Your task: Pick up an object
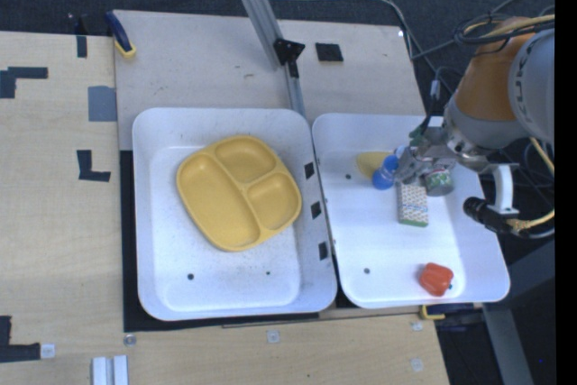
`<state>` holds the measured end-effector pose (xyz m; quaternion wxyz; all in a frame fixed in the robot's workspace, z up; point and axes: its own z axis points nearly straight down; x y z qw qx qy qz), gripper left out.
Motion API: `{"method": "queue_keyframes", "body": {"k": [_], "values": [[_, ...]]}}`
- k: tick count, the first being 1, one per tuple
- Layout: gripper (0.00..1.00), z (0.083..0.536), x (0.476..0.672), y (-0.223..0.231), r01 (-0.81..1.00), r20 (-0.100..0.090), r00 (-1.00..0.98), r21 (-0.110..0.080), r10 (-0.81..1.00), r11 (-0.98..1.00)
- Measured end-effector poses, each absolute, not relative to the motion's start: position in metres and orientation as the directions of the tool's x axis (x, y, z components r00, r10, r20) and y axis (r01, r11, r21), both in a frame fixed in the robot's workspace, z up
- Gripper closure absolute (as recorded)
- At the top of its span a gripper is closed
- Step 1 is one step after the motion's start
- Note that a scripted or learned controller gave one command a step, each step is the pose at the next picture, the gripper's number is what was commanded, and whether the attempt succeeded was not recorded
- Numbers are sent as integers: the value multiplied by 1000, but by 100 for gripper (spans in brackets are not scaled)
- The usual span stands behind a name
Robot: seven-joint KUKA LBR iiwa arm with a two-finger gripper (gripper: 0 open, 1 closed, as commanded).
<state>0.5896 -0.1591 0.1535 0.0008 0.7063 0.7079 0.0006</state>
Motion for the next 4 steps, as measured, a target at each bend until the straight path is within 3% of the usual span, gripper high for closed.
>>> {"method": "queue_keyframes", "body": {"k": [2,3,4], "values": [[100,252,596,-142,1000,-1,-3,4,1000,3],[100,275,597,-142,1000,0,-2,2,1000,2],[100,254,610,-86,1000,1,-6,-2,1000,6]]}}
